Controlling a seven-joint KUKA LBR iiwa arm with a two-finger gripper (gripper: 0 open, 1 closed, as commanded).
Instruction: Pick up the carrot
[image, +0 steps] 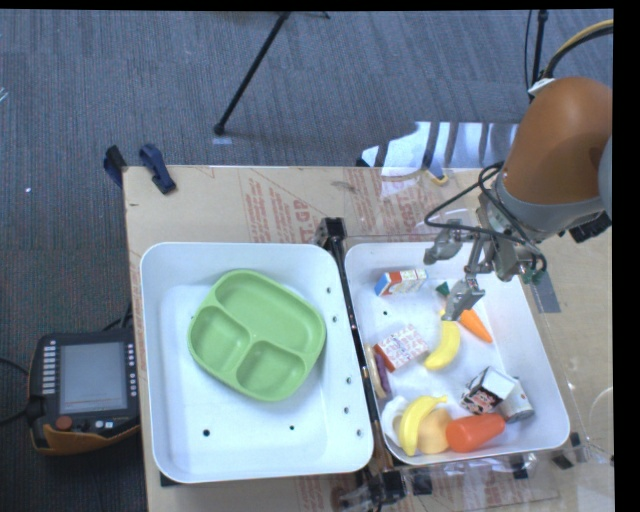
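Two white bins sit side by side; your gripper (463, 298), fingers hard to tell, hangs beside the carrot (475, 324), so lower it.

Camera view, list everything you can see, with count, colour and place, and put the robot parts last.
bins: two, white, side by side on the bench
plate: one, green, three compartments, left bin
carrot: one, orange, right bin, just below the gripper
bananas: two, yellow, right bin
small cartons: two, right bin
orange-red item: one, right bin's near edge
can: one, lying in the right bin
handheld screen: one, on the floor left
gripper: one, grey, above the carrot
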